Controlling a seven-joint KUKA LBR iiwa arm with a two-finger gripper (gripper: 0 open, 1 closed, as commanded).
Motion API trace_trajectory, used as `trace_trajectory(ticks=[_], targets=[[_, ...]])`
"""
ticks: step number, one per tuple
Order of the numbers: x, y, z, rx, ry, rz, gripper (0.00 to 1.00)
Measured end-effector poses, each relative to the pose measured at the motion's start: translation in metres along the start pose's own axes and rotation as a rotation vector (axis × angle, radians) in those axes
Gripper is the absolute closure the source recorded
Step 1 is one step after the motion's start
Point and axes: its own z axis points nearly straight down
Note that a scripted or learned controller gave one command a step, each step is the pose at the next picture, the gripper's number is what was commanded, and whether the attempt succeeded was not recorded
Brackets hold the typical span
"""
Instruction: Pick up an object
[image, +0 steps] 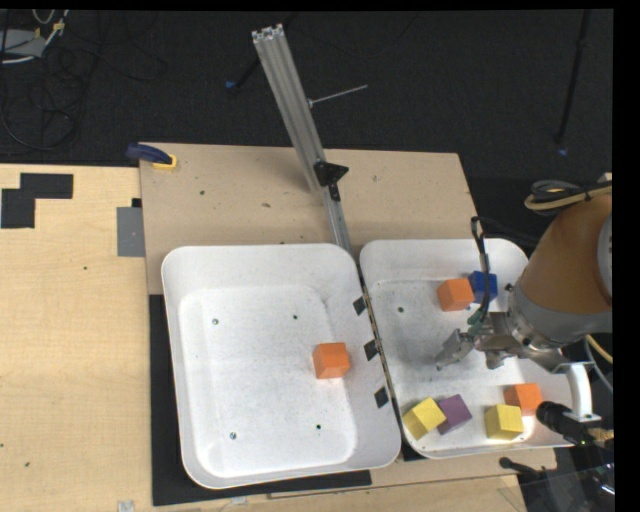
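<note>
- The fingers (455, 350) hang low over the bare floor of the right bin (400, 262), tips pointing toward the view's left. They look spread, with nothing between them.
- Nearest candidate: the orange cube (454, 293) lies just up-view from the fingers, close but apart from them. A blue block (484, 284) touches its right side, partly hidden by the arm.
- The coming move turns on that gap: the fingers would need to shift up-view and straddle the cube. It is squarish, with no long axis to favour.
- Down-view of the fingers sit a yellow cube (424, 416) and a purple cube (455, 410), touching each other. Further right are a second yellow cube (504, 421) and an orange-brown block (523, 397).
- Well apart, in the left bin (200, 270), a lone orange cube (331, 360) rests near the dividing wall.
- The blocks look matte and hard-edged, like painted wood or foam. The bins are smooth white plastic with rounded corners, on a pale wooden bench (240, 190).
</note>
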Motion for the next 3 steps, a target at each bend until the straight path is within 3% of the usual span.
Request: trace_trajectory(ticks=[1,2,3], targets=[[0.002,0.004,0.045,-0.001,0.000,0.000,0.00],[0.002,0.005,0.061,-0.007,-0.001,0.002,0.00],[0.001,0.004,0.051,-0.006,0.001,0.007,1.00]])
